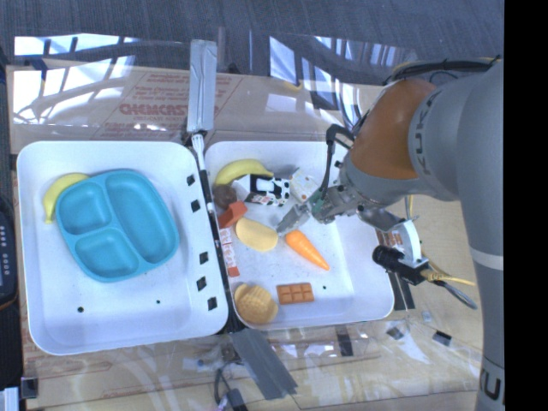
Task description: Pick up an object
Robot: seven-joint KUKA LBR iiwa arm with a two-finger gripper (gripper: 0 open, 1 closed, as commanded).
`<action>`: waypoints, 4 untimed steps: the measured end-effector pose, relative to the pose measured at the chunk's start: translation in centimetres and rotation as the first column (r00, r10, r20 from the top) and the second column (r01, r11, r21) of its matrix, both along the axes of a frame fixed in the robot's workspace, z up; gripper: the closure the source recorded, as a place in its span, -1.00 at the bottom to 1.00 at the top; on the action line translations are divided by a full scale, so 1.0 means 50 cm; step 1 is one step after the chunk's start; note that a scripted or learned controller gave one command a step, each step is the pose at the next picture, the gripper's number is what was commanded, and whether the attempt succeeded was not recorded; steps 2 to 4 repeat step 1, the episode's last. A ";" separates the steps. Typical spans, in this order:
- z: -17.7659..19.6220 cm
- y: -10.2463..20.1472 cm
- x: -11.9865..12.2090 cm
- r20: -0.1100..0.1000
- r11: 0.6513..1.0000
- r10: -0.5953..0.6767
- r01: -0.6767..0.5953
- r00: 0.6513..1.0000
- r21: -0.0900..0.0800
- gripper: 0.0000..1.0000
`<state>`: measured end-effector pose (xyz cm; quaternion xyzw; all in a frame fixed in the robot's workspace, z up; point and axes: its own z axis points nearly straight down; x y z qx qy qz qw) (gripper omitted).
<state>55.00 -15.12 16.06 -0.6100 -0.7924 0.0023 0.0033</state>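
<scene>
Lower gripper (294, 218), fingers apparently spread and pinching nothing, at frame centre, straddle carrot (306, 249) squarely, avoid potato (257, 235), then close.

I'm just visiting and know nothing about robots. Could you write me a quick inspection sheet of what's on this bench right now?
Surface: two white bins, left bin and right bin, side by side.
Job's things: in the right bin, banana, cow toy, carrot, potato, waffle, round biscuit.
Clutter: blue divided plate in the left bin, with a second banana at its edge.
Grippers: claw low over the right bin, near the carrot; grip unclear.
Cables: yellow wire by the right bin.
Surroundings: cardboard sheet behind the bins.
</scene>
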 end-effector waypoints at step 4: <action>0.106 0.018 0.018 0.005 0.999 0.045 -0.045 0.999 0.000 -1.00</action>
